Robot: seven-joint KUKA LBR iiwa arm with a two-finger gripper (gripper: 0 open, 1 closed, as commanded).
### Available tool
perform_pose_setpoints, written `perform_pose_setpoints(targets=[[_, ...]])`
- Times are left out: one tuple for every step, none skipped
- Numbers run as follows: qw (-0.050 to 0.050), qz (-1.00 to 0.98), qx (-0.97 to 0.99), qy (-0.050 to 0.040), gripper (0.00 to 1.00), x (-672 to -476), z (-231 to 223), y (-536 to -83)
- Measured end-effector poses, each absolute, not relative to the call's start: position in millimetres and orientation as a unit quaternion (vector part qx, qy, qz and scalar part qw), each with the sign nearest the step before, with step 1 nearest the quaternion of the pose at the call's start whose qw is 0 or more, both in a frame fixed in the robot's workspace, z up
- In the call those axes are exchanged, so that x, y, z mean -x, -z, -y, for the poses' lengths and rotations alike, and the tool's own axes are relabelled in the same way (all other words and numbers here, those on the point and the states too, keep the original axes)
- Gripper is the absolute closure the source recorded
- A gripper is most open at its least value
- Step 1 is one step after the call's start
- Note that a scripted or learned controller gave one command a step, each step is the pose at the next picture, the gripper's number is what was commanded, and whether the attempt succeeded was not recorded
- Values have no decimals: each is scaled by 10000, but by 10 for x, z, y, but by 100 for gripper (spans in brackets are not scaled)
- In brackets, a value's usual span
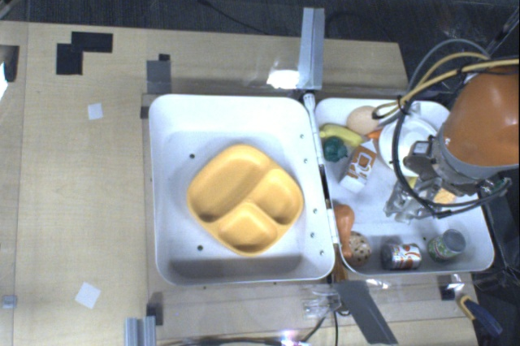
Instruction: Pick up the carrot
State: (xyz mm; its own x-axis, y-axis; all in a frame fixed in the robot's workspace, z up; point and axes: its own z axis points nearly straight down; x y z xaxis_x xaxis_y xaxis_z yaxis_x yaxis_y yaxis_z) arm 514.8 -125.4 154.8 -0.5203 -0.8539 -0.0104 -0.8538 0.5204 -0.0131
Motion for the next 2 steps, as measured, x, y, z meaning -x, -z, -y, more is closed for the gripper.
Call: perform_pose_setpoints(targets=[[78, -8211, 5707, 51, 100, -4929, 1469, -906], [50, -8146, 5800, 25, 100, -4901, 1054, -1293]])
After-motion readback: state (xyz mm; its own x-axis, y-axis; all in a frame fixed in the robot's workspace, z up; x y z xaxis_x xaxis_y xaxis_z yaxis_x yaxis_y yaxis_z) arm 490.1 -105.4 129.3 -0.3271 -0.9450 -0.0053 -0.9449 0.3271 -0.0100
